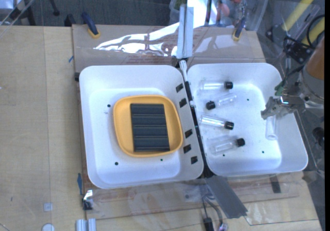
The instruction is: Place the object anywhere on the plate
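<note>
A yellow plate (119, 124) lies in the left bin (98, 91) with a dark ribbed block (149, 127) on its middle. Several clear tubes with black caps lie in the right bin (289, 158): one at the back (216, 86), one below it (220, 102), and one in the middle (216, 121); a further one lies nearer the front (227, 145). My gripper (275, 108) is over the right bin's right side. It is shut on the top end of another clear tube (270, 128), which hangs down from the fingers; its cap is hidden.
A row of black clips (186, 121) runs along the divider between the bins. Clutter and a reflective sheet (154, 39) lie behind the bins. Cables and the arm's body (314, 70) crowd the right edge.
</note>
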Available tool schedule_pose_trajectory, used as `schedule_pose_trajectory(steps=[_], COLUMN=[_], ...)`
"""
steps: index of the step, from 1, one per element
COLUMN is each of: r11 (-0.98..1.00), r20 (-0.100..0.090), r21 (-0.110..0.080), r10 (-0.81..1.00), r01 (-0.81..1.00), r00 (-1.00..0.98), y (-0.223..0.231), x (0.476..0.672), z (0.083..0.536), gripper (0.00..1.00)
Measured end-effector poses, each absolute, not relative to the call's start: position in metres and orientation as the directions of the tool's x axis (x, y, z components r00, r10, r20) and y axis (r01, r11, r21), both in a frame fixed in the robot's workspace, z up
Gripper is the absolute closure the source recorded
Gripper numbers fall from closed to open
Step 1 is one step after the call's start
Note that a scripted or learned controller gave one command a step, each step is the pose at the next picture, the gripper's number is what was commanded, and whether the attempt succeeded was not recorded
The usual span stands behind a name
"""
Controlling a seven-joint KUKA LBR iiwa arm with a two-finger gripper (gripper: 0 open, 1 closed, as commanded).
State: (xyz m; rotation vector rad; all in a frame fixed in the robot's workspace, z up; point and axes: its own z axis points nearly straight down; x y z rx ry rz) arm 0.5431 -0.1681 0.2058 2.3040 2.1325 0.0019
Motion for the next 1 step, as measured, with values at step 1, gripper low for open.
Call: schedule_pose_trajectory(steps=[1], r11=[-0.077], r20=[-0.001], r21=[0.003], r10=[0.997], r01=[0.997], r00=[0.077], y=[-0.1682], x=[0.5431], z=[0.2058], gripper=[0.0])
